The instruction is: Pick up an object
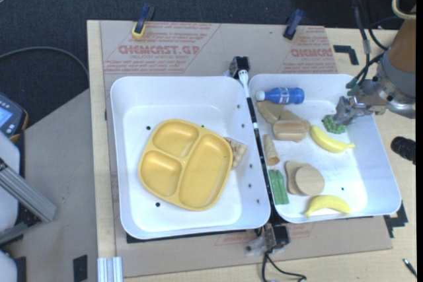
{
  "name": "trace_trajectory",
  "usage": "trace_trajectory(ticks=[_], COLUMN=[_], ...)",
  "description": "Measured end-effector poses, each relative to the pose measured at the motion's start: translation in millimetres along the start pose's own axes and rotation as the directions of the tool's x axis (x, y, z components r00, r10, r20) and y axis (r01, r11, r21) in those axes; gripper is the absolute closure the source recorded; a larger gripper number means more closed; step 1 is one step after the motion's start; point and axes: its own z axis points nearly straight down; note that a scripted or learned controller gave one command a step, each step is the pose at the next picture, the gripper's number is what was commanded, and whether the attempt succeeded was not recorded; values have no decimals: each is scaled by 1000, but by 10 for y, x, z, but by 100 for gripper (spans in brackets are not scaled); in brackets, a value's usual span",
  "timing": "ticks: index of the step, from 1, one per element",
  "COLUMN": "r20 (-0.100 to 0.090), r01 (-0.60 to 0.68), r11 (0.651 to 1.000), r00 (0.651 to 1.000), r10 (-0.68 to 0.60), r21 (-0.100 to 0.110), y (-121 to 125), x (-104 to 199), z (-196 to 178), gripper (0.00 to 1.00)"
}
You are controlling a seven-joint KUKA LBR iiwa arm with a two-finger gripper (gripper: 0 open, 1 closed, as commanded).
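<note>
My gripper (343,117) hangs low over the right bin (380,162), near its upper right part, directly above a small green leafy piece (332,123). A yellow banana (330,140) lies just below it. Left of that sit a tan bread-like block (289,129) and a blue bottle (283,96) with a white cap. Lower in the bin are a round tan disc (308,179), a green strip (278,186), a cork-like stick (271,149) and a second banana (327,205).
The left bin (129,115) holds a yellow divided plate (186,164) with a small beige piece (236,152) at its right edge. A black clip (240,66) sits where the bins meet at the back. Both bins rest on a cardboard sheet (198,46).
</note>
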Motion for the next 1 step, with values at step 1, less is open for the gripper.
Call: trace_trajectory(ticks=[1], r20=[0], r01=[1], r11=[1000], r00=[1000], r10=[-1], r21=[-1], y=[329], x=[497], z=[30], gripper=[100])
